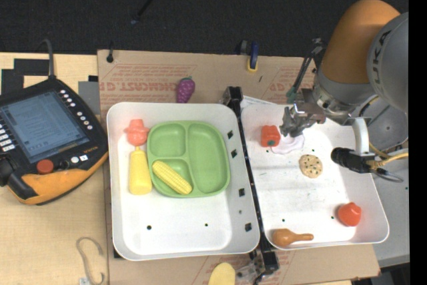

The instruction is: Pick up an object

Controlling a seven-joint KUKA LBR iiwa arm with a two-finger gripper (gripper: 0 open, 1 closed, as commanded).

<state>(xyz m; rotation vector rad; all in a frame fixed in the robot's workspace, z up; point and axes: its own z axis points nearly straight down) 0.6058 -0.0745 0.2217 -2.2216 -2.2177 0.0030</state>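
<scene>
My gripper [291, 128] hangs low over the far part of the right bin [313, 200], right above a pale pink object [288, 145]. Just left of it sits a small orange-red block [269, 136]. A round cookie [310, 165] lies a little nearer, in the bin's middle right. A red tomato-like piece [349, 213] rests near the front right corner, and a brown pear-shaped piece [291, 237] lies at the front edge. Nothing shows between the gripper's tips.
The left bin [173, 223] holds a green divided plate [188, 158] with a corn cob [172, 177], a yellow bottle shape [139, 171] and a pink-red piece [136, 132]. A purple grape bunch [185, 89] lies behind the bins. A teach pendant [47, 137] sits at the left.
</scene>
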